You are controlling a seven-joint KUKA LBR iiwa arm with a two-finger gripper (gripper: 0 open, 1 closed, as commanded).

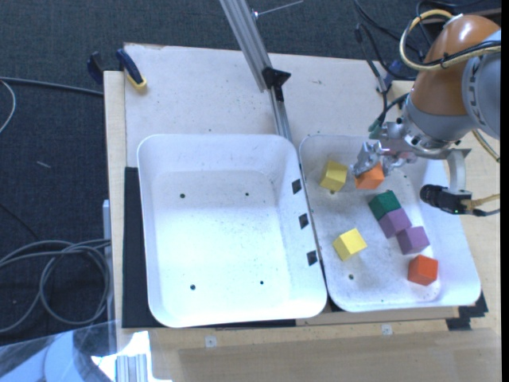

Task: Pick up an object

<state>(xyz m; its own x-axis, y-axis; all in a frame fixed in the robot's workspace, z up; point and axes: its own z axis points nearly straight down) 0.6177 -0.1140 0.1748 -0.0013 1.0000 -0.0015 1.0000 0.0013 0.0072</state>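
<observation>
The lower part of the frame shows the bench edge, and above it two white bins side by side: the left bin (223,229) large and bare, the right bin (453,289) holding the blocks. Nearest in the right bin lies an orange-red block (423,270) at lower right, with a yellow block (350,243) to its left, well apart. Just above come two purple blocks (403,231), touching each other, and a green block (385,204) pressed against the upper one.

Farther up, the gripper (371,168) hangs low over an orange block (370,179), at the upper middle of the right bin. It looks to be at or on this block, but whether its tips are spread or pressed on the block cannot be told from here.

To do this step well, the tips should straddle the orange block squarely and close firmly before any lift. The green block sits just beside it at lower right and could be nudged or caught. A second yellow block (334,176) lies near on the left. At the far top, a metal pole (248,30) slants across the board.
</observation>
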